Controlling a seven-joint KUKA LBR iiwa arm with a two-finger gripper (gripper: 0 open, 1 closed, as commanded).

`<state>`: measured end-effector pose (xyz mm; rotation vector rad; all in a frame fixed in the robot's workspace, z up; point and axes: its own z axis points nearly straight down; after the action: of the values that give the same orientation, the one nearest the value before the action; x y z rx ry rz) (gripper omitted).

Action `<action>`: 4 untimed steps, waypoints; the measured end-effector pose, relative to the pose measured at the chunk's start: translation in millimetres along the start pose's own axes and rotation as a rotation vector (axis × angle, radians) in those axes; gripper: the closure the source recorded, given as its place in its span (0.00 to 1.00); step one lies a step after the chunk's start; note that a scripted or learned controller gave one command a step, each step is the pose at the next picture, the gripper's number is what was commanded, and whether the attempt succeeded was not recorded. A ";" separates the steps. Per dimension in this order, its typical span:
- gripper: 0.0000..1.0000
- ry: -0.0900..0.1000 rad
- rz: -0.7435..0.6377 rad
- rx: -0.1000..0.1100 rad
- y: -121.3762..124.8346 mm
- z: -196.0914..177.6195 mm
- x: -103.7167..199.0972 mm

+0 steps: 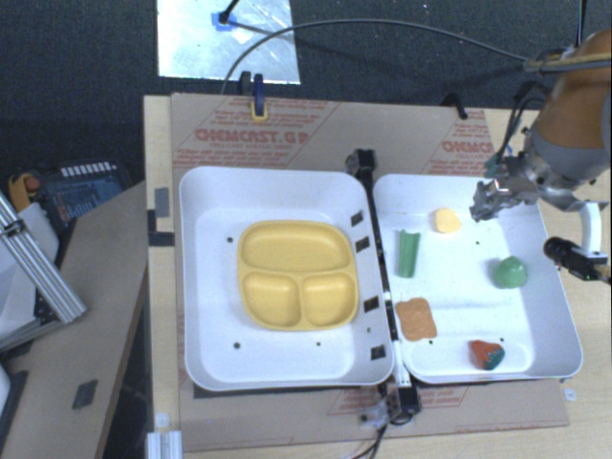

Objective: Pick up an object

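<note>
Hovering jaws (486, 204) near a small, rounded, pale yellow object (447, 221).

Even, soft overhead light; both white bins (287, 185) read bright without blown glare. A foil sheet (228, 24) at the top glints. Shadows are faint, detail slightly soft throughout.

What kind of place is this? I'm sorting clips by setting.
Probably a robotics lab bench for pick tests: a robot arm reaches over two white bins on cardboard, one holding a yellow tray, with loose cables behind.
</note>
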<state>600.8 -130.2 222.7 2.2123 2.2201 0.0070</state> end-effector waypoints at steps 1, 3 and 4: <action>1.00 0.002 0.000 0.006 0.8 -0.2 0.0; 1.00 0.004 -0.006 0.007 -27.4 -19.1 97.6; 1.00 0.005 -0.007 0.008 -44.1 -25.1 151.5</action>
<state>556.0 21.2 247.1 2.2110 2.2337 0.0038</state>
